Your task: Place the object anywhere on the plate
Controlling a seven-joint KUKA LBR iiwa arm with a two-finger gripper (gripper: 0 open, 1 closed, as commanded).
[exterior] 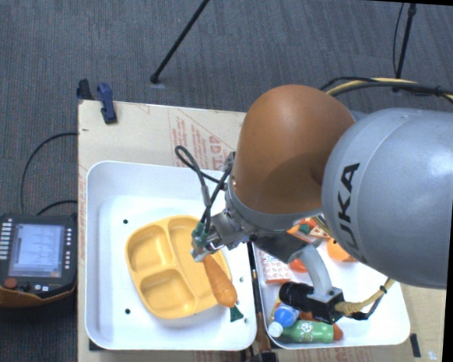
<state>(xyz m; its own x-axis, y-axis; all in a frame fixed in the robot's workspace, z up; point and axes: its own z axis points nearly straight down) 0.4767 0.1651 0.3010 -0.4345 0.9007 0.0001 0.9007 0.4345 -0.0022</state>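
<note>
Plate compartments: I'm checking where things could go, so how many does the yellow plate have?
3. The yellow plate in the left bin has a long compartment upper left, one upper right, and one at the bottom; the arm hides its upper-right edge.

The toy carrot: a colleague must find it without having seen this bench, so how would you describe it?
Look in the left white bin, which holds a yellow divided plate. The toy carrot lies along that plate's right edge, just below the gripper. It is the orange, tapered piece with a small green tip.

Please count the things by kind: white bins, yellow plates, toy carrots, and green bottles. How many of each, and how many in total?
White bins: 2 (left, right)
Yellow plate: 1
Toy carrot: 1
Green bottle: 1
Total: 5
</note>
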